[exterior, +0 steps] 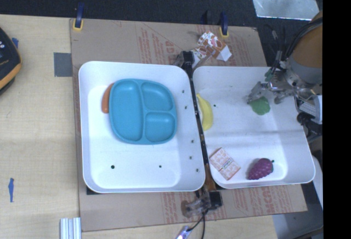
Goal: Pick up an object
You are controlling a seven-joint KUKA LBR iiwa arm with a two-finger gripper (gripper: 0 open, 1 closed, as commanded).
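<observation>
tool (262, 96) right over green toy (260, 106), can't tell its state; toy looks light, smooth, maybe slippery, grab across its middle

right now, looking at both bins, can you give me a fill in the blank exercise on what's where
1. The blue divided plate lies in the ____ bin.
2. The purple grapes lie in the right bin beside a small ____ box.
3. The gripper is right above a small ____ object.
4. The banana lies along the right bin's ____ wall.

Missing words: left; orange and white; green; left
</observation>
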